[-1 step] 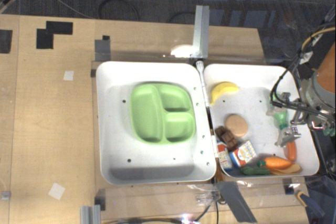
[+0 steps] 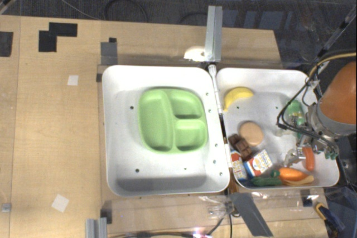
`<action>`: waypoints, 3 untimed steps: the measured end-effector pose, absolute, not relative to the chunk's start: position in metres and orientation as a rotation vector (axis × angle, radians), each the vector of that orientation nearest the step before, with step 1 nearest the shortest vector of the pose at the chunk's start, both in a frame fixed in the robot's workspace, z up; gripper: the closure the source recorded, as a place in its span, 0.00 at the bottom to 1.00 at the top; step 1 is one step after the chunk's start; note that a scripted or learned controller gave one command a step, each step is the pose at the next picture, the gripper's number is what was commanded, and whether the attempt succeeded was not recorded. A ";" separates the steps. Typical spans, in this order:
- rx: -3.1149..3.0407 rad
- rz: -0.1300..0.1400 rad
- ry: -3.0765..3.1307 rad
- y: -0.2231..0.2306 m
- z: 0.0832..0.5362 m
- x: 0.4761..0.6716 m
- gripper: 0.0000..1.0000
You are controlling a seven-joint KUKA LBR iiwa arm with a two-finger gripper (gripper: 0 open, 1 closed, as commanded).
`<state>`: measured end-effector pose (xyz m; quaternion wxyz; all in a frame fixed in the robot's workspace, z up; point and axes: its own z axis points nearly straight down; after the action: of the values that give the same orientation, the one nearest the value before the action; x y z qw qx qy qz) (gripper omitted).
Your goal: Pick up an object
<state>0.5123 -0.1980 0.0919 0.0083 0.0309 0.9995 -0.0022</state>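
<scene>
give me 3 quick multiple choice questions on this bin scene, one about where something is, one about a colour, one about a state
1. Where is the divided tray?
A. left bin
B. right bin
C. on the bench outside the bins

2. What colour is that tray?
A. blue
B. green
C. red

3. How does the gripper stand?
A. over the left bin
B. low in the right bin near the carrot
C. outside both bins

Key: 1 A, it lies in the left bin. 2 B, plainly light green. 3 B, it sits among the right bin's items.
</scene>
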 end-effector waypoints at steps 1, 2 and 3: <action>-0.563 -0.020 3.060 -0.206 0.093 0.503 0.00; -0.575 -0.025 3.054 -0.205 0.105 0.506 1.00; -1.080 -0.013 2.937 -0.206 0.239 0.522 1.00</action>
<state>0.5221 -0.2060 0.2388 0.0061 -0.3451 0.9385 -0.0042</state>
